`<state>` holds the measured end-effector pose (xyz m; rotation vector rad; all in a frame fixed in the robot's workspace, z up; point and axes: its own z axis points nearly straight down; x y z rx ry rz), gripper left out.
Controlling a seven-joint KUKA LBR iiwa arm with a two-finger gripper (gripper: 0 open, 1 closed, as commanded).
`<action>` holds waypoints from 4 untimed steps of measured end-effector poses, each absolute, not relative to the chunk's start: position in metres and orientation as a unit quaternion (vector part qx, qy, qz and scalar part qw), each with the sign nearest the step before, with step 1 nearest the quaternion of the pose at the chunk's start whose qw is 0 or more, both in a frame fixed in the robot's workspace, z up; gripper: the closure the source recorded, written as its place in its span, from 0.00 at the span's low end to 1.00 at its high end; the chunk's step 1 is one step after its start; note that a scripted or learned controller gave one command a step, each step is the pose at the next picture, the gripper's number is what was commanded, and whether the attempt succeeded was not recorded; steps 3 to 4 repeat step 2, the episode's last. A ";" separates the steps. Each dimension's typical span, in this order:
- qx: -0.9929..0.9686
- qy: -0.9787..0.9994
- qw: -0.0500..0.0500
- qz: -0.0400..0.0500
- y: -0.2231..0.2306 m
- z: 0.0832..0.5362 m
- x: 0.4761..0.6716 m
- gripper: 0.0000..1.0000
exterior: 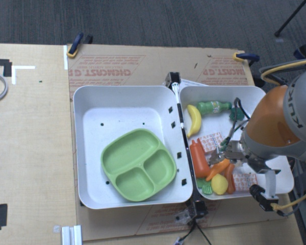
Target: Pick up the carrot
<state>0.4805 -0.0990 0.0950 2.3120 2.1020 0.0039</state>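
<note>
The carrot [217, 169] is a small orange piece lying at a slant in the right bin [255, 93], with a green leafy end [206, 187] near the bin's front wall. It rests between a longer red-orange vegetable [198, 158] on its left and a yellow lemon [219, 185] in front of it. My gripper [222, 156] reaches in from the right and hangs low, just above the carrot's upper end. The arm's orange band [270, 124] and wrist hide the right part of this bin.
A yellow banana [194, 119] and a green bottle [214, 106] lie at the back of the right bin, with a red-and-white packet [212, 141] between them and the gripper. The left bin [86, 137] holds a green divided plate [138, 164].
</note>
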 end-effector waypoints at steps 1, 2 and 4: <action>0.697 0.717 0.005 0.000 -0.105 0.094 0.479 0.00; 0.697 0.717 0.003 0.001 -0.103 0.103 0.480 1.00; 0.697 0.717 0.003 0.001 -0.103 0.103 0.480 1.00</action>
